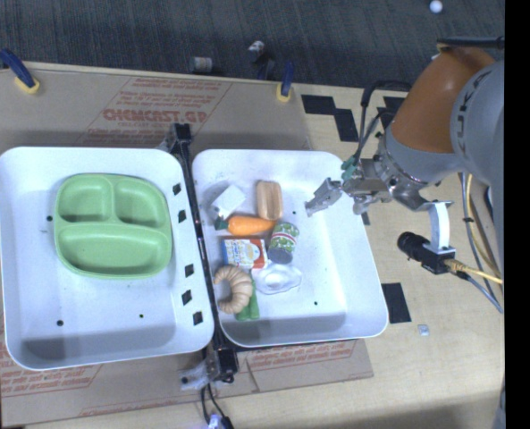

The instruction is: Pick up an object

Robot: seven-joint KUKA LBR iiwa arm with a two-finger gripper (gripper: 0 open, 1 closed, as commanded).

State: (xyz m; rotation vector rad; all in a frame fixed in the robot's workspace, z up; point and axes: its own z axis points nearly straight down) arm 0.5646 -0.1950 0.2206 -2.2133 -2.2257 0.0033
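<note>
Camera view, looking down at a slant, takes in two shallow white bins set side by side on a cardboard-covered bench; the left bin (23, 266) carries a green divided plate (113, 224) with three compartments, lying flat toward its upper half; the right bin (358, 275) holds a loose cluster of small things gathered against its left side. In that cluster a carrot (249, 225) lies with its long axis nearly level across the view, its thicker end to the left and its narrow tip to the right; just above it a tan bread stick (268, 198) stands with its long axis running up and down the view, its lower end touching or almost touching the carrot; to the left of that lies a white and grey packet (226, 200). Below the carrot a small printed carton (244, 253) lies flat, and beside it on the right a green-labelled can (282, 240) is tipped on its side; a pale clear wrapper (277, 280) sits below those; a curled croissant (233, 287) rests near the bin's lower left with a green scrap (249, 307) just beside it. From the right the grey arm (452, 105) reaches in; its gripper (321, 199) hangs over the right bin's upper right part, well apart from the cluster, with nothing between its fingers; I cannot tell whether they stand apart or together.
</note>
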